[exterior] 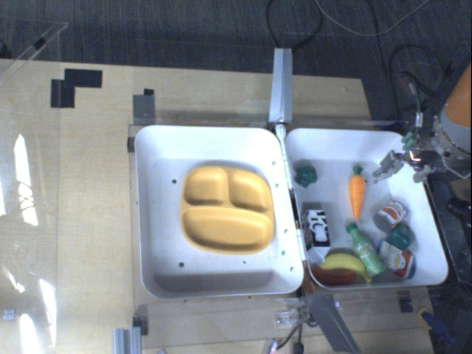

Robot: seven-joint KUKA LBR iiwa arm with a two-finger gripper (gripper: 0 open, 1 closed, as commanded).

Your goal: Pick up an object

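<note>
Claw (404, 162) over right bin's (440, 260) far edge — grip state unclear — carrot (357, 195) just left.

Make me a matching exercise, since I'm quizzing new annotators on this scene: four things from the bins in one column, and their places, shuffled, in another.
Things:
1. yellow tray
2. carrot
3. banana
4. green bottle

Places:
A. right bin, upright in the picture near its middle
B. left bin, at its centre
C. right bin, leaning between the banana and the cans
D. right bin, along the near edge

Pairs: 1-B, 2-A, 3-D, 4-C
</note>
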